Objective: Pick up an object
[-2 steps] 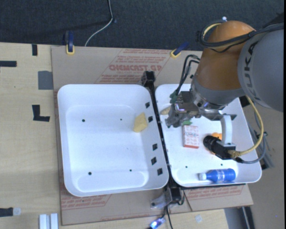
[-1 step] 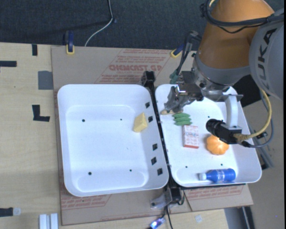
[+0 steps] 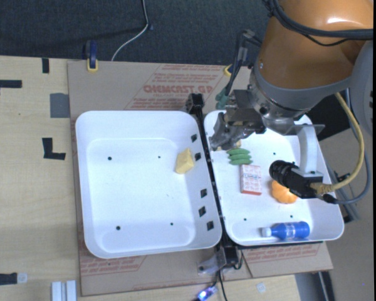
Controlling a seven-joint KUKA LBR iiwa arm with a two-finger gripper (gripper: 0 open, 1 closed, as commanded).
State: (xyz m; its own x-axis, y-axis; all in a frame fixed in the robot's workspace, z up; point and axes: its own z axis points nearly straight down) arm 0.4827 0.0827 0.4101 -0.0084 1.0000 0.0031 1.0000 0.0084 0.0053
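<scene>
My gripper (image 3: 221, 137) hangs over the far left part of the right bin (image 3: 313, 231), just above and left of a green object (image 3: 240, 156). Nothing shows between its fingers. A small pink and white box (image 3: 250, 179) lies in the middle of that bin. An orange object (image 3: 283, 193) sits to its right, partly hidden by the robot's black part. A blue and white bottle (image 3: 287, 231) lies on its side near the bin's front edge. In the left bin (image 3: 131, 231) a pale yellow wedge (image 3: 185, 162) rests by the right wall.
The divider (image 3: 203, 180) between the two bins runs just left of my gripper. The bins stand on a cardboard sheet (image 3: 156, 86). The arm's orange band and grey body loom over the back of the right bin.
</scene>
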